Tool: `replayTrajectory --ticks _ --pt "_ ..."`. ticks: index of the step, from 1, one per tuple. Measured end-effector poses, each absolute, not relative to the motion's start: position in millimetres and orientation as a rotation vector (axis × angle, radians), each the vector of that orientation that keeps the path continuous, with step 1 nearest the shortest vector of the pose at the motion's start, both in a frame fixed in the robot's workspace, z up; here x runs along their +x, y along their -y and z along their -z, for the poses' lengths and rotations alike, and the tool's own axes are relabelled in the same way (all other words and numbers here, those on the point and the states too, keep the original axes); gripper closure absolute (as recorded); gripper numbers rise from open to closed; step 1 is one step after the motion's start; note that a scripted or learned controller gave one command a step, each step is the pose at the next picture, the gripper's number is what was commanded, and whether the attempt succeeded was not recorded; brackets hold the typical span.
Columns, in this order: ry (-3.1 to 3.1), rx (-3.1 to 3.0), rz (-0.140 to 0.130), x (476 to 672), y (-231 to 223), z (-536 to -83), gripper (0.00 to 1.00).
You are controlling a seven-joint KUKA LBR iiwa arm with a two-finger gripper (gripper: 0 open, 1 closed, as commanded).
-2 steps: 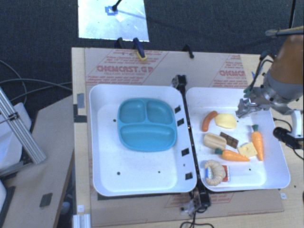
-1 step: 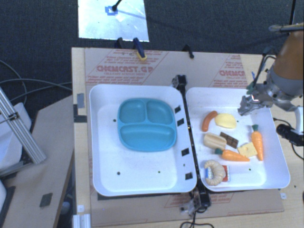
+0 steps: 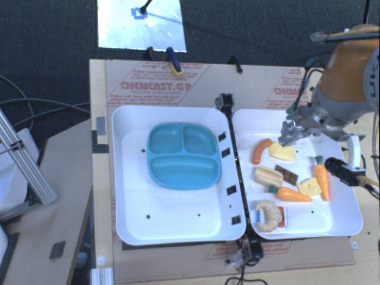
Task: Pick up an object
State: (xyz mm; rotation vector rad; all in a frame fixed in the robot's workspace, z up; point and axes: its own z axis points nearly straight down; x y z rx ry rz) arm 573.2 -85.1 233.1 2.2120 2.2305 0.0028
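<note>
The grey arm with its orange band reaches in over the right-hand shallow white bin (image 3: 341, 221), and its two-finger gripper (image 3: 287, 136) hangs low near that bin's far edge. The tool's tip sits directly above the far end of a pale yellow, rounded plastic piece (image 3: 282, 152); from this slanted view I cannot tell whether it is wide, narrow or closed on anything.

Toy foods crowd the bin around that spot. An orange-red sausage-shaped piece (image 3: 260, 151) lies just beside the yellow piece, toward the divider between the bins. Nearer the front lie a tan bread-roll-shaped piece (image 3: 268, 176) and a small dark brown bar (image 3: 287, 175), touching or nearly so. A long orange carrot (image 3: 293, 195) lies behind them, next to a pale yellow cheese wedge (image 3: 309, 187), and a second orange carrot (image 3: 322, 181) stands near the bin's right side. A beige ringed pastry shape (image 3: 267, 214) rests at the front edge on a red-and-white card.

The left-hand white bin (image 3: 133, 215) carries a light blue, three-compartment plastic plate (image 3: 183, 157), well apart from the gripper.
</note>
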Motion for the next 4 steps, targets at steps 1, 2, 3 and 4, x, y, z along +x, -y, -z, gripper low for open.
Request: replayTrajectory --ticks 1,2,3,4 --pt "-2.233 2.211 -0.003 564.4 37.2 -237.2 1.00" --pt "-2.232 2.212 -0.002 546.3 -3.4 -237.7 1.00" --pt "-2.233 2.213 -0.001 529.6 -51.6 -218.4 1.00" --pt "-2.229 2.213 -0.003 528.0 -71.4 -224.1 1.00"
